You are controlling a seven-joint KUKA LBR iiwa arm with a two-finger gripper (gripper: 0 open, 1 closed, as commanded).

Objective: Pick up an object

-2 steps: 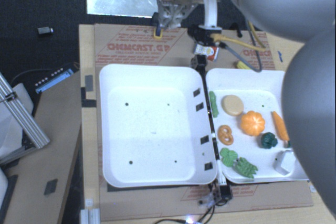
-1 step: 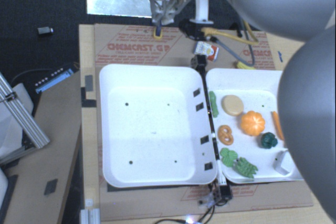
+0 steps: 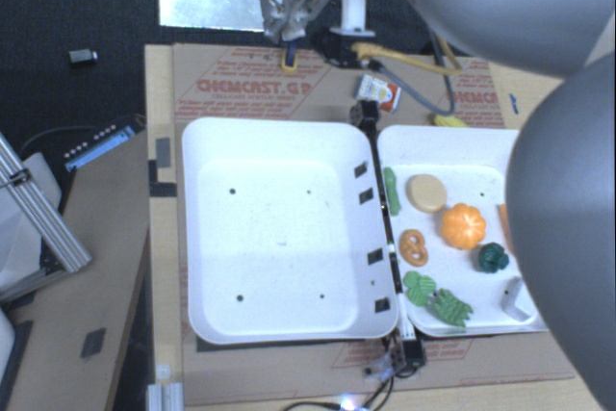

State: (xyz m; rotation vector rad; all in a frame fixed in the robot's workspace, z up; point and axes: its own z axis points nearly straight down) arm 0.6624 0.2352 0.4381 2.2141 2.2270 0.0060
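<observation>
The right bin (image 3: 452, 147) holds several small toy foods: a green pod (image 3: 391, 191), a beige disc (image 3: 427, 192), an orange (image 3: 463, 226), a pretzel (image 3: 414, 246), a dark green broccoli piece (image 3: 493, 257) and two light green leafy pieces (image 3: 438, 298). The arm's big grey body hides that bin's right side. My gripper (image 3: 288, 32) hangs high beyond the far rim of the left bin (image 3: 202, 207), well away from the objects. Its fingers meet at a point with nothing between them.
A small yellow piece (image 3: 289, 63) lies on the cardboard (image 3: 241, 87) just under the gripper. Yellow and blue cables (image 3: 414, 63) and a small white-and-orange item (image 3: 377, 91) lie behind the bins. An aluminium frame (image 3: 38, 207) stands at the left.
</observation>
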